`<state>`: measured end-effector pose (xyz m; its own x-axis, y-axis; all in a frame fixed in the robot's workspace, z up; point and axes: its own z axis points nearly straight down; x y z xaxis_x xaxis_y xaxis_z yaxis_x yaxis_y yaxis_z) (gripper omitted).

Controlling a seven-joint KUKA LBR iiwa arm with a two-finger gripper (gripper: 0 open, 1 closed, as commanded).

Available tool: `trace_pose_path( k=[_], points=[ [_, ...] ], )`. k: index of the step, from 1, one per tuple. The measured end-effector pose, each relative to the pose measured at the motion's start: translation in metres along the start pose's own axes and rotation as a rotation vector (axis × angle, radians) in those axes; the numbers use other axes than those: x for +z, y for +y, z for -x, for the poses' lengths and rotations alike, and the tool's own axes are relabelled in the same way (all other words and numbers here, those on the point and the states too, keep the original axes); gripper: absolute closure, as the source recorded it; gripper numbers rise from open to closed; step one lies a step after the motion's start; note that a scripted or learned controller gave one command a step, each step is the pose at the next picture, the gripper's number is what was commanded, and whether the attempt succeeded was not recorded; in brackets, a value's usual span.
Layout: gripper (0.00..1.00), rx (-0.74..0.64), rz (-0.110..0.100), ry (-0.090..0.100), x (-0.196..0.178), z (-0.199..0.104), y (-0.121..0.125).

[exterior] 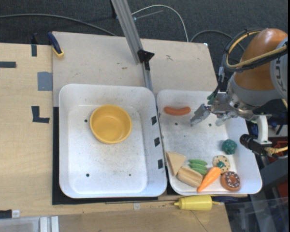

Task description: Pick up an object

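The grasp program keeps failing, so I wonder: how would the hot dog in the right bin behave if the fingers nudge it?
The hot dog looks like a smooth, rounded toy sausage, so it would probably roll or slide rather than stay put. It lies alone on the right bin floor, with nothing nearby to stop it. It seems light.

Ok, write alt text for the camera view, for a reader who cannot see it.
A grey and orange robot arm's gripper hovers open over the right white bin, near a toy sausage. Toy foods cluster at that bin's near edge: carrot, donut, green pea pod. The left bin holds a yellow bowl.
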<state>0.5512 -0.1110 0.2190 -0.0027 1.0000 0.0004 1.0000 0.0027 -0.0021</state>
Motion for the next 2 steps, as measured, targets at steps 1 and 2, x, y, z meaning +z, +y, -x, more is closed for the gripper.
trace_pose_path(
  k=[1,2],
  points=[
    [0.0,0.0,0.0,0.0,0.0,0.0,0.0],
    [0.0,0.001,-0.003,-0.001,0.046,0.0,0.007]
  ],
)
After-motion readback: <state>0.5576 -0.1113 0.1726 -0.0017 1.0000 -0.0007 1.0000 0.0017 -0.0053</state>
